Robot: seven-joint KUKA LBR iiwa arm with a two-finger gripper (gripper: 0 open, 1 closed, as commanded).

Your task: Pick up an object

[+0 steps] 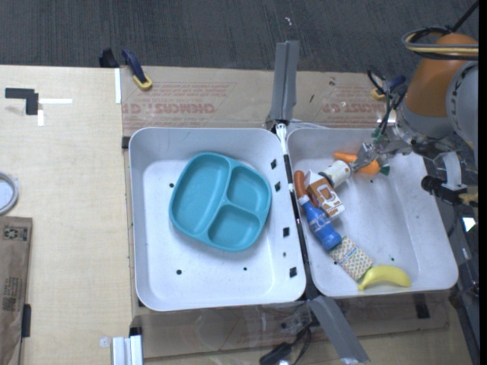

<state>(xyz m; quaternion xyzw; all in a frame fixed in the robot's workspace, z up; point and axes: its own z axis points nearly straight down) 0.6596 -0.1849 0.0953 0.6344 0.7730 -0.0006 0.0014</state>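
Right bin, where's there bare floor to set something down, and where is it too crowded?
In the right bin, bare floor lies between the banana, the right wall and the claw. The strip along the divider is crowded: blue bottle, patterned packet and carton. The left bin is bare around the blue plate.

In the right bin [426, 242], the clutter lies along the left wall: a red sausage-like piece [300, 182], a white and orange bottle [329, 191], a blue bottle [320, 227], a patterned packet [351, 258] and a banana [384, 277] near the front edge, touching or just beside one another. The right half of that bin's floor is bare. At its back edge the tool [370, 157] hangs close over an orange carrot-like item [358, 160], crowding that corner. In the left bin [152, 226], a blue divided plate [221, 201] fills the middle, leaving bare floor round it, widest toward the front edge.
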